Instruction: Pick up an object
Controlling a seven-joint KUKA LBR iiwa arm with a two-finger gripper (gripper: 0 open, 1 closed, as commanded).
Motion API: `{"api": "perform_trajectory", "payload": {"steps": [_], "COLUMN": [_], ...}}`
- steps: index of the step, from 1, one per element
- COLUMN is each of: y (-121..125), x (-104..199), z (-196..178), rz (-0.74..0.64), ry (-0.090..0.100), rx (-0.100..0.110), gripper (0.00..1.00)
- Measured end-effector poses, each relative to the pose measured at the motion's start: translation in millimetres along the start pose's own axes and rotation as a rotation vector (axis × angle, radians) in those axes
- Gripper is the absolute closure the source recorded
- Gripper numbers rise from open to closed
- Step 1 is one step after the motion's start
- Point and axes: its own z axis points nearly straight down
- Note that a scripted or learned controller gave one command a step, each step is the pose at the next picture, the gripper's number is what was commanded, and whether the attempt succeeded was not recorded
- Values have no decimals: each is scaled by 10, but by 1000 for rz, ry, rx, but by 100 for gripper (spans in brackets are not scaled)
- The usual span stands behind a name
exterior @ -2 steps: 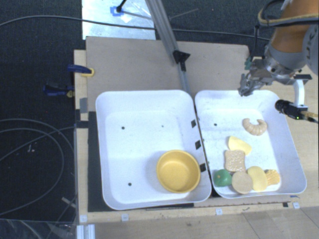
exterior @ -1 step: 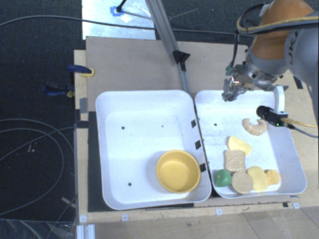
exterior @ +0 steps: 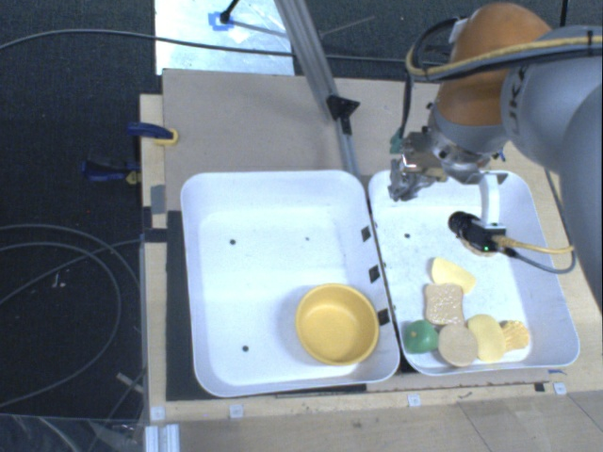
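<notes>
Food pieces sit clustered at the near end of the right bin (exterior: pixel 545 252), and any of them could be my pick: a yellow wedge (exterior: pixel 452 275) farthest from the near rim, a speckled cracker (exterior: pixel 443 302) touching it on the near side, a round biscuit (exterior: pixel 458 346) just below that, a green piece (exterior: pixel 421 335) against the biscuit's left, and a pale yellow piece (exterior: pixel 486 336) on its right with a ridged yellow chip (exterior: pixel 514 332) beside it. All lie flat on the bin floor, packed close.

I see the tool (exterior: pixel 405 183) well apart from them, over the far left corner of the same bin, near the rim shared with the left bin (exterior: pixel 254 205). Nothing shows between its fingers; I cannot tell whether they are spread or closed. The arm (exterior: pixel 528 83) comes in from the right, orange band above the wrist.

A yellow bowl (exterior: pixel 336 323) sits upright in the left bin's near right corner. Both bins rest on the counter (exterior: pixel 245 111).
</notes>
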Motion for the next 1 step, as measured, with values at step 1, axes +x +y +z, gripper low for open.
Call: {"api": "perform_trajectory", "payload": {"steps": [1], "y": [-51], "x": [451], "z": [-114], "rz": [0], "ry": [0], "rx": [-3], "gripper": [100]}}
